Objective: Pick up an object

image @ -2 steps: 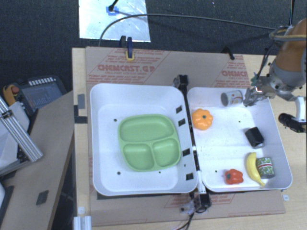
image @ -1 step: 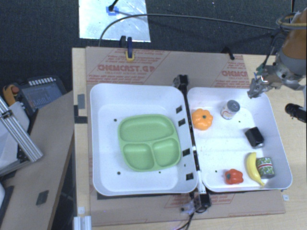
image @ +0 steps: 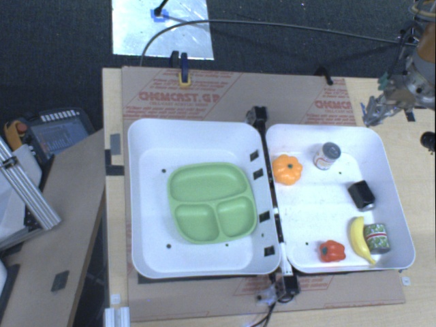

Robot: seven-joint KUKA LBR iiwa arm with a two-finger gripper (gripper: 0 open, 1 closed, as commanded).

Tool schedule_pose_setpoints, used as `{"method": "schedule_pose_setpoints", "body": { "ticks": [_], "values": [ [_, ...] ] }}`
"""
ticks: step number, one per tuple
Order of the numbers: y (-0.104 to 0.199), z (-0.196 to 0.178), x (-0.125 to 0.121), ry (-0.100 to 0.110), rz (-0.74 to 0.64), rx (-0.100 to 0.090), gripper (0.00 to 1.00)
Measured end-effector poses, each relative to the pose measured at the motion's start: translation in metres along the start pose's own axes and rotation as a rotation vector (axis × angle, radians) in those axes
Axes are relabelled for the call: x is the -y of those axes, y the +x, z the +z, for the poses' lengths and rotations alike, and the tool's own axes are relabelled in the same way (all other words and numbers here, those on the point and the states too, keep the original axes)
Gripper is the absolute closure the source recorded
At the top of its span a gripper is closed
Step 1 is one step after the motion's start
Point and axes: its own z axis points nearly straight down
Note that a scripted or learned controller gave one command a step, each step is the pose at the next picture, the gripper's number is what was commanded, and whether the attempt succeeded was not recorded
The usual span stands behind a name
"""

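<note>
In the right bin (image: pixel 392 176) lie an orange pumpkin (image: pixel 287 169), a small can with a grey lid (image: pixel 327 155), a black block (image: pixel 361 195), a yellow banana (image: pixel 359 238), a green-labelled can (image: pixel 376 238) and a red pepper (image: pixel 332 251). My gripper (image: pixel 377 111) hangs at the far right, above the bench just beyond the right bin's back right corner. Nothing is between its fingers. It stands well clear of all the objects.
The left bin (image: pixel 146 182) holds a green divided plate (image: pixel 208 201). Black clips (image: pixel 262 182) run along the seam between the bins. A cable crosses the back. A grey device (image: pixel 58 131) sits at the left on a side table.
</note>
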Motion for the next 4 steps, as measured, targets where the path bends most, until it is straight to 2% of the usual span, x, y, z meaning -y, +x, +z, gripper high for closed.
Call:
{"method": "schedule_pose_setpoints", "body": {
  "ticks": [1,3,4],
  "values": [
    [0.055,-0.006,0.012,0.005,-0.003,-0.003,1.0],
    [0.148,0.013,0.043,0.008,-0.003,-0.004,1.0],
    [0.199,0.007,0.055,0.007,-0.004,-0.004,1.0]
  ]
}}
